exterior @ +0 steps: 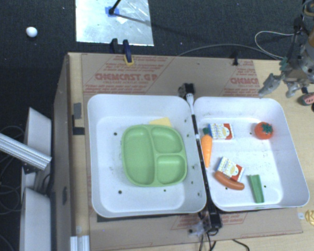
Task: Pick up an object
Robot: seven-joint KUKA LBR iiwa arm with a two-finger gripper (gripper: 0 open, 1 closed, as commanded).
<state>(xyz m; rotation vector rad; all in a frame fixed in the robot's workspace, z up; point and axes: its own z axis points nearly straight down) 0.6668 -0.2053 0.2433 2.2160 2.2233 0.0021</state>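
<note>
Your gripper (282, 86) hangs at the upper right, outside the bins, its two fingers spread wide with nothing between them. Below it and to the left, in the right bin (295, 163), lies the tomato (263, 130); further left sits a carrot (206, 148) against the divider.
</note>
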